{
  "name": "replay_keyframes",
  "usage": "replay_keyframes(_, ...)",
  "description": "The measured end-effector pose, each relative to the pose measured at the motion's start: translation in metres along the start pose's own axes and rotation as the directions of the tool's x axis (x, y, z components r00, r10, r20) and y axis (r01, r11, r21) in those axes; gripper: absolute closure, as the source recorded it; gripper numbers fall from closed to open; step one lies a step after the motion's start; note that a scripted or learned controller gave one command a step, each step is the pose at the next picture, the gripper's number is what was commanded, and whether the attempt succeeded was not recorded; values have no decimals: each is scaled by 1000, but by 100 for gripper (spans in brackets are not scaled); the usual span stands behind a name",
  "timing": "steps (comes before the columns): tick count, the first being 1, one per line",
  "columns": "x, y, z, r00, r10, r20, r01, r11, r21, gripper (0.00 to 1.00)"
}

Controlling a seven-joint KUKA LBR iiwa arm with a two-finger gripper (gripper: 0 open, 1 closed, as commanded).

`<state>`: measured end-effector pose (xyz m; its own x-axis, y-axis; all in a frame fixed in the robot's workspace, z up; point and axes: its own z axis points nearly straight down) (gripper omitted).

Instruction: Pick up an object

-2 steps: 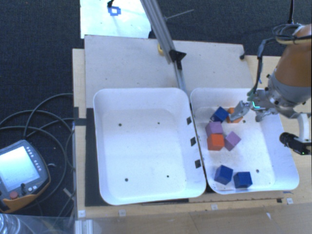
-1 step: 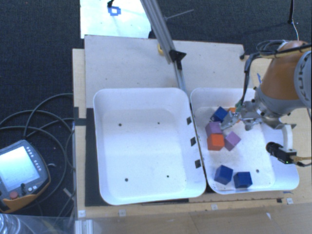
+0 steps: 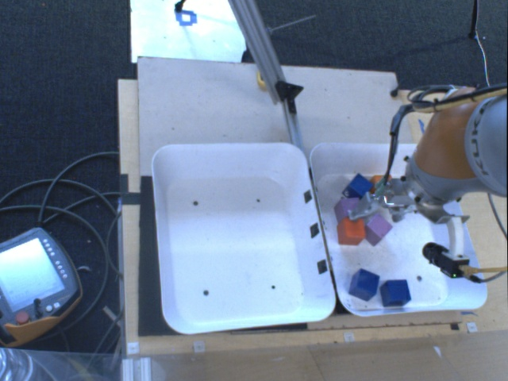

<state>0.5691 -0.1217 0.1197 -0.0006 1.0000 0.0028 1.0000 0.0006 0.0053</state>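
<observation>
The claw (image 3: 373,209) is positioned low in the right bin (image 3: 476,292), over a tight cluster of blocks: a purple block (image 3: 347,209), an orange block (image 3: 350,232) and a lilac block (image 3: 379,228). Its opening cannot be told (the wrist covers it). Because the blocks are touching, a neighbour may be nudged, or a corner pinched and dropped. No brand, label or writing can be read.

Legible text — none. The handheld pendant (image 3: 32,286) at the bench's left shows a lit screen, its contents too small and washed out to read. The bins (image 3: 238,157) and blocks (image 3: 379,230) carry no readable marks — only plain surfaces.
</observation>
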Motion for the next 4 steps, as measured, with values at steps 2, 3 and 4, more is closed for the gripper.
replay_keyframes(2, 0, 6, -5, 1000, -4, 4, 4, 1000, -17, 100)
replay_keyframes(3, 6, 15, -64, 1000, -5, 4, 5, 1000, -3, 100)
replay_keyframes(4, 5, 16, -129, 1000, -4, 5, 4, 1000, -4, 100)
